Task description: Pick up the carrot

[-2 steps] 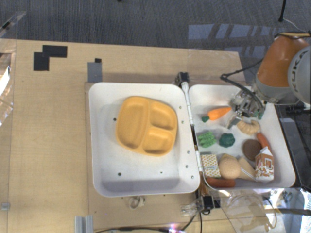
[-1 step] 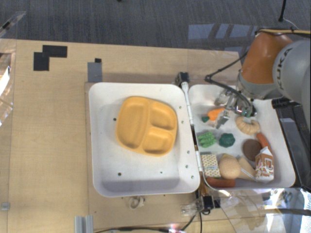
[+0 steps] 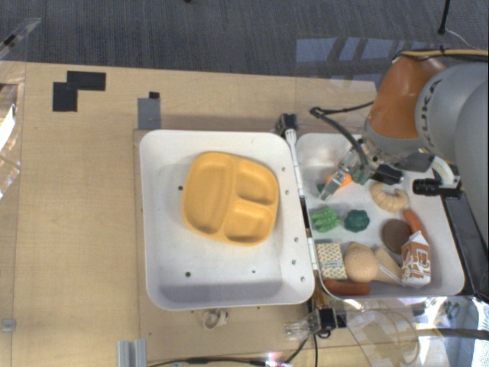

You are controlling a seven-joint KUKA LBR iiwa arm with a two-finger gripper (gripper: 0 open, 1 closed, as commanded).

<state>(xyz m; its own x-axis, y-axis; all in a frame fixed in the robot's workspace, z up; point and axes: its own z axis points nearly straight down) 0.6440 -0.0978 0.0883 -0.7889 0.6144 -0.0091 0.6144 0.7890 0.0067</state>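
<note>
The carrot [image 3: 341, 179] is a small orange piece in the upper left part of the right bin [image 3: 452, 260]. My gripper [image 3: 343, 178] reaches in from the right under the grey and orange wrist, and the carrot sits between its two fingers. One light finger [image 3: 328, 189] points down-left of the carrot, and the other finger [image 3: 360, 176] is on its right. I cannot tell whether the carrot is off the bin floor.
Below the gripper the right bin holds a green vegetable [image 3: 325, 219], a dark green item [image 3: 356, 220], a croissant [image 3: 390, 198], a bread roll [image 3: 361, 263], a carton [image 3: 415, 260] and sausages [image 3: 349, 287]. A yellow divided plate [image 3: 230, 197] lies in the left bin [image 3: 157, 220].
</note>
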